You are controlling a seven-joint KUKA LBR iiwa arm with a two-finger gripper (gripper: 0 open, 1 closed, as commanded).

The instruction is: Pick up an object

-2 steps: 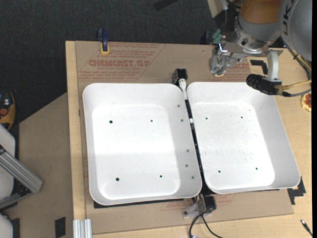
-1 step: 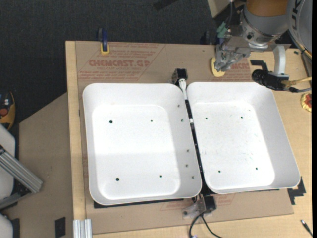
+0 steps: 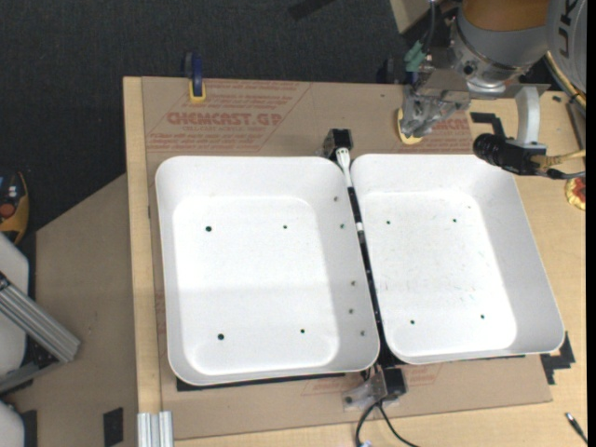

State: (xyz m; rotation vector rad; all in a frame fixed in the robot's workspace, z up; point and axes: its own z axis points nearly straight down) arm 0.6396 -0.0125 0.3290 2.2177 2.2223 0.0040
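Gripper [image 3: 426, 121]: hangs at the far side of the surface, just beyond the far rim of the right bin, pointing down; whether it is open or closed cannot be told from this slant.
Arm [image 3: 503, 17]: the only one; grey with an orange band, entering from the upper right.
Candidate object: small tan piece [image 3: 407, 128], just to the left of the gripper tip and touching it or very nearly so. Whether it is gripped, lies loose on the surface, or is part of the board cannot be told.
Long axis of the piece: none readable; it looks small and roundish.
Direction for the coming move: judged short and leftward if the tan piece is the target; toward the near side and down if the gripper is to work inside a bin.
Right bin [image 3: 521, 203]: shallow, white, closest to the gripper; floor marked with small dark dots.
Left bin [image 3: 168, 212]: shallow, white, well apart from the gripper, across the dividing strip.
Divider clamp [image 3: 337, 142]: black, at the far end of the seam between the bins, near the gripper's left.
Surface [image 3: 233, 110]: tan board with red lettering; blue clamp [image 3: 196, 68] at its far left edge.
Room: black fitting [image 3: 498, 149] sits close on the right, so sideways clearance looks tight there.
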